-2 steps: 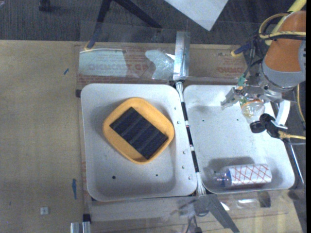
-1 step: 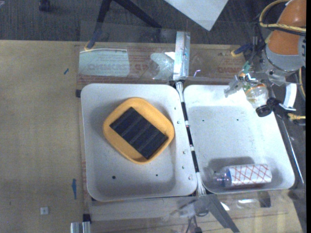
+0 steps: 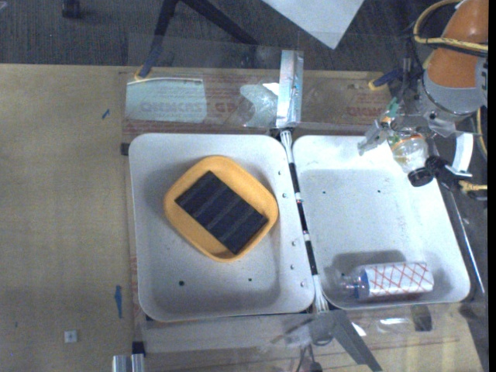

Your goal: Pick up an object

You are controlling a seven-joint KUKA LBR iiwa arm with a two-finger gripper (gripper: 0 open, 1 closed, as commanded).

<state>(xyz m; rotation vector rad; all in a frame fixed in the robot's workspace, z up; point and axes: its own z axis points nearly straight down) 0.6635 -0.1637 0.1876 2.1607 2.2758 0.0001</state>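
Arm [image 3: 453, 45] hangs over right bin's [image 3: 457, 231] far corner; tool [image 3: 391, 134] grip state unclear.

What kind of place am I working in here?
Probably a robotics lab: two white bins on a wooden bench, an office chair base on carpet, and the arm reaching in.

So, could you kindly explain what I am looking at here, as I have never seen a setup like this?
This is one picture from a camera fixed above a bench, looking down at a slant. Two shallow white bins sit side by side. The left bin holds a yellow tray-like object with a dark ribbed top. The right bin holds a small bottle with a red-and-white checked label, lying on its side near the front edge. At the upper right is the robot arm, grey with an orange band; its gripper hangs over the right bin's far corner.
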